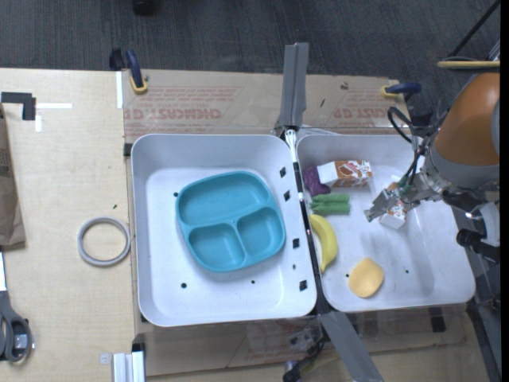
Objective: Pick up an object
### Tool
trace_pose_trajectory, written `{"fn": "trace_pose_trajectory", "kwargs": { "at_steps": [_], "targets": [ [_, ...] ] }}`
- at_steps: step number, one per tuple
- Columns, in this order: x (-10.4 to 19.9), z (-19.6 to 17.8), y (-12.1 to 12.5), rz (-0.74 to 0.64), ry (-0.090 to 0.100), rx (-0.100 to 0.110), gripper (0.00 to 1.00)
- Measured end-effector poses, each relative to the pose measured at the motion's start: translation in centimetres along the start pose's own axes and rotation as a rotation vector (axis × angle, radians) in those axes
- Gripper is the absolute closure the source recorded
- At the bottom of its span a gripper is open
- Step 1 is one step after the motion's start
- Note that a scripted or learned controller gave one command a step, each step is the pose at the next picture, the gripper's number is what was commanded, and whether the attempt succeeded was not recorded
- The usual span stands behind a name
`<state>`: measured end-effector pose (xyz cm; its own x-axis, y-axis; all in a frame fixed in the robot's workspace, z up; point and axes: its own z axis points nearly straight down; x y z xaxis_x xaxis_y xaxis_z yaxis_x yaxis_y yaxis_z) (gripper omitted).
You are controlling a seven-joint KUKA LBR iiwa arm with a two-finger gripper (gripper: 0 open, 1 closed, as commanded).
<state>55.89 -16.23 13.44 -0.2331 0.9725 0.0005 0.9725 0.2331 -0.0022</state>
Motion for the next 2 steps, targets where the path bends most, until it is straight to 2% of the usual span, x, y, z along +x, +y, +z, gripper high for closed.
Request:
{"fn": "trace_pose_trajectory", "kwargs": {
  "at_steps": [1, 2],
  "targets": [
    [4.1, 4.2, 3.6, -0.22, -0.002, -0.003, 0.0],
    [2.0, 4.5, 9.4, -0.278, 0.018, 0.051, 0.0]
  ]
}}
